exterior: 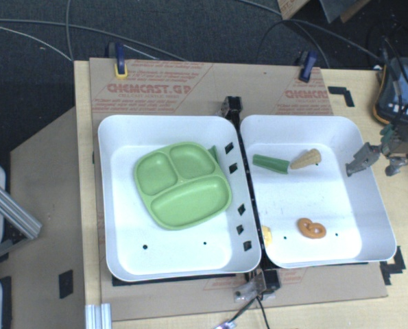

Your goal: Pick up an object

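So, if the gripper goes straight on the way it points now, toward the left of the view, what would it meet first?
Probably the tan cone-shaped piece, with the green stick just beyond it. The gripper sits at the right bin's right wall, pointing left. Its height is unclear, so it might pass above them.

Left bin (pixel 114 184): plain white, with small black marks along its right wall. In it, a divided plate (pixel 183 184): light green, no pattern.
Right bin (pixel 368 204): plain white. In it, a stick-shaped piece (pixel 270 163): dark green; touching its right end, a cone-shaped piece (pixel 306 159): tan; below these, a pretzel (pixel 312 229): orange-brown.
Desk (pixel 87 115): pale tan board, red lettering above the bins, blue clamps at its far edge.
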Controlling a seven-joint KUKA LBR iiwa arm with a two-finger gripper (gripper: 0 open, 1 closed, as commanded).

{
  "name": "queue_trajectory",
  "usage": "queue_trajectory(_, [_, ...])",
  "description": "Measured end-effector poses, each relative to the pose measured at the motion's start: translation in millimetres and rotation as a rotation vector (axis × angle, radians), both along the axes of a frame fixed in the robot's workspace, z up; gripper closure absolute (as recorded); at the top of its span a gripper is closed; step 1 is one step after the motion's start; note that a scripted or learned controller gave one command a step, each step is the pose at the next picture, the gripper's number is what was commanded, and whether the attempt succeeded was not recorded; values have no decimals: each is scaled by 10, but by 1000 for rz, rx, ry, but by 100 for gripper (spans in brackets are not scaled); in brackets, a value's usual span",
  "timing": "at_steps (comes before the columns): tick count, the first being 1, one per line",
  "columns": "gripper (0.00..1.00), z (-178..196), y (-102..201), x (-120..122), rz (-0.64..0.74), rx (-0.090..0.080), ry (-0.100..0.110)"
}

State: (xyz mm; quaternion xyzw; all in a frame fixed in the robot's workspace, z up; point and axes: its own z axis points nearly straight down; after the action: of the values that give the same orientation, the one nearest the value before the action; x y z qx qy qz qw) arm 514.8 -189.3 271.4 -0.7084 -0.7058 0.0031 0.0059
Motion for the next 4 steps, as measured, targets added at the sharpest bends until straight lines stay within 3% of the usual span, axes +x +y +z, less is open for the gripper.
queue_trajectory(1, [0, 60, 6, 23, 4, -3, -12])
queue_trajectory(4, [0, -1616, 20, 97, 4, 0, -6])
